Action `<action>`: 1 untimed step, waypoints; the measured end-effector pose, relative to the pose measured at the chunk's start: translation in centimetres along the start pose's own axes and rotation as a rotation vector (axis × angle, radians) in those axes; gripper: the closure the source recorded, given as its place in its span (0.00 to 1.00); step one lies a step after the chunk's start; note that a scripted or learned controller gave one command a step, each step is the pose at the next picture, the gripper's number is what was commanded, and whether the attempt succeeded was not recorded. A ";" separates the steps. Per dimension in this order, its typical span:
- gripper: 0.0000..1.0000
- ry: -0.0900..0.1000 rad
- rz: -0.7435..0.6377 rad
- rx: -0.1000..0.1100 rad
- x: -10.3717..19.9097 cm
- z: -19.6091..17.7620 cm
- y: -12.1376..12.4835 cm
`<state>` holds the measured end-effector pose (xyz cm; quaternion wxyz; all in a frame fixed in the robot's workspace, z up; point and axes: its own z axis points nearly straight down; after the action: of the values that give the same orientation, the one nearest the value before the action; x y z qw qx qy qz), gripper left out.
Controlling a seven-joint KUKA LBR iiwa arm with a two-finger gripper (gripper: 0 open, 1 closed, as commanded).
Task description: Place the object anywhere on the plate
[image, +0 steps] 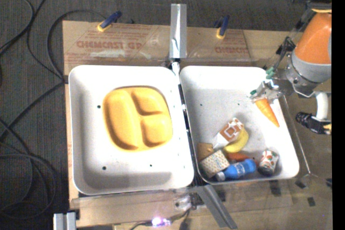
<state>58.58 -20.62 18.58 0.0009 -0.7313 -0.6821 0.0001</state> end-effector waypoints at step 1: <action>1.00 -0.003 -0.083 0.001 -1.1 -3.5 -3.0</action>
<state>55.48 -21.53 22.12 0.0001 -0.7024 -0.7118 0.0014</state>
